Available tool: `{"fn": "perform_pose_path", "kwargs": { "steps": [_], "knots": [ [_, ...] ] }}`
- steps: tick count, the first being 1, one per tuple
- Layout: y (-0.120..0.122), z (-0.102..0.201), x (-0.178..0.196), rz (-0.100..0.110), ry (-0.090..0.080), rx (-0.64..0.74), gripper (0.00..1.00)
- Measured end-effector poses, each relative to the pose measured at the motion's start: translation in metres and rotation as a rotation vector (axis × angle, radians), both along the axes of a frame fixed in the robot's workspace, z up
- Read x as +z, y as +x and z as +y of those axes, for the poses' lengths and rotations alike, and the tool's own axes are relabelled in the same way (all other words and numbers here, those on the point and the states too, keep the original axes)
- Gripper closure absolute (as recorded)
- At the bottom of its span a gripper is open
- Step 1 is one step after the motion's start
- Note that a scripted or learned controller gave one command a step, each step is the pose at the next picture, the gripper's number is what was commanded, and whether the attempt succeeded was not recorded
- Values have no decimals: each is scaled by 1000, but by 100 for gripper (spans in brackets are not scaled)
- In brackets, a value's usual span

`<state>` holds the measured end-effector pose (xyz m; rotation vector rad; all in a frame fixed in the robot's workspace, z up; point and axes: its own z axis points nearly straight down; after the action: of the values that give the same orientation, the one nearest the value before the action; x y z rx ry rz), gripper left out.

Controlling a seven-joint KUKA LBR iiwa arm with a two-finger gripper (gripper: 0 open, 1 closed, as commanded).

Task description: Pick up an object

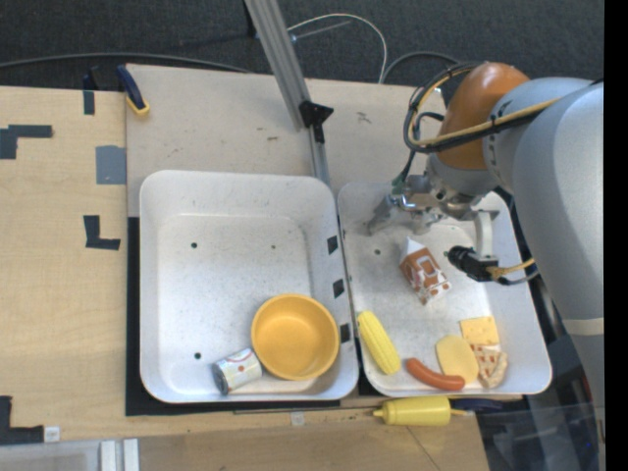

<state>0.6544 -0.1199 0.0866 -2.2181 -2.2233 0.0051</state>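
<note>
Carton (424,273): red-and-white, lying in the right bin (388,263), upper middle, long axis tilted toward the near-right
Tool (417,202): hangs at the bin's far edge, just beyond the carton; grip state cannot be told
Bearing: carton lies nearest, toward the camera from the tool
Neighbours: corn (378,341), sausage (434,374), cheese (480,331) along the near side
Left bin (177,204): yellow bowl (293,337), can (236,370)

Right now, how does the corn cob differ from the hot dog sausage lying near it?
The corn cob is yellow; the sausage is orange-red. The corn cob looks thicker than the slim sausage. The corn cob lies steeply along the bin's left wall, while the sausage lies nearly level by the front rim. Both rest loose in the right bin.
</note>
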Motion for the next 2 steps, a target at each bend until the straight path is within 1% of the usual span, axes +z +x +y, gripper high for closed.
{"fn": "perform_pose_path", "kwargs": {
  "steps": [1,2],
  "knots": [
    [0,1,11,-1,0,1,100],
    [4,0,54,-6,1,0,100]
  ]
}}
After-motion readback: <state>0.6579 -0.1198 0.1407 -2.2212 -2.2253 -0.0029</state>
